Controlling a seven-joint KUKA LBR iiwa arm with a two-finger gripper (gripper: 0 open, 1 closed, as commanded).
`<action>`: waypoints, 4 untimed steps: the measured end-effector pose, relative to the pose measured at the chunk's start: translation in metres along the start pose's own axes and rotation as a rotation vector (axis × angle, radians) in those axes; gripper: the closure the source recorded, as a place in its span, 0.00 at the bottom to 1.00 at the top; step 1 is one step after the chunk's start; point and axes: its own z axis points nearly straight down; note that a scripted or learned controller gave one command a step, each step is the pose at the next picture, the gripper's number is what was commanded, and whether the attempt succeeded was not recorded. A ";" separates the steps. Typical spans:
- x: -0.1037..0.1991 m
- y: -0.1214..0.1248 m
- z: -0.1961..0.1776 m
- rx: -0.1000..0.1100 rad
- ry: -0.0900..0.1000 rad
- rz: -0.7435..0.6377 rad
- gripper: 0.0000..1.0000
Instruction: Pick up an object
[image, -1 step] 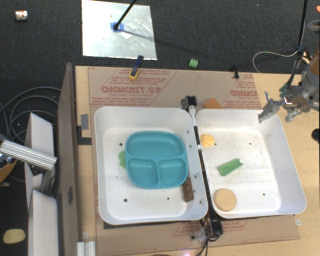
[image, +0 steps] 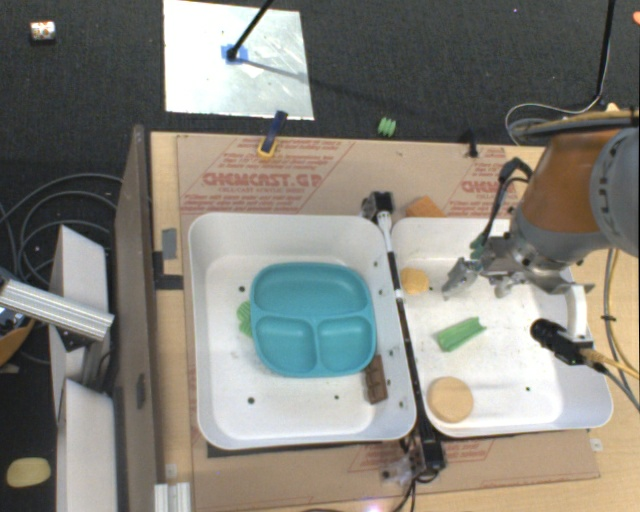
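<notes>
Position of the gripper (image: 478, 275) is over the upper middle of the right bin (image: 590, 400), held at the end of the grey arm that reaches in from the right with its orange band above the wrist. The fingers appear spread apart with nothing between them, one tip near the left and the other closer to the wrist, though the metal parts are small and partly blurred. Nearest candidate is the green wedge-shaped piece (image: 459, 333), lying on the bin floor just below the gripper in this view and slightly left of it, apart from the fingers. Its long axis runs at a slant, rising from lower left to upper right. A small yellow item (image: 414, 281) sits to the gripper's left against the dividing wall, and a round tan disc (image: 451, 399) rests near the bin's lower left corner, well apart. Left bin (image: 215, 330) carries a teal divided plate (image: 312, 318). Judgement: the pick turns on a short move toward the view's bottom, with the fingers set across the wedge's slanted length.
</notes>
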 end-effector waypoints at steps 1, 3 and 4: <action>-0.003 -0.039 0.085 -0.012 -0.008 0.010 0.00; -0.004 -0.057 0.071 -0.014 -0.004 0.008 1.00; 0.062 0.009 -0.024 -0.026 -0.005 -0.004 1.00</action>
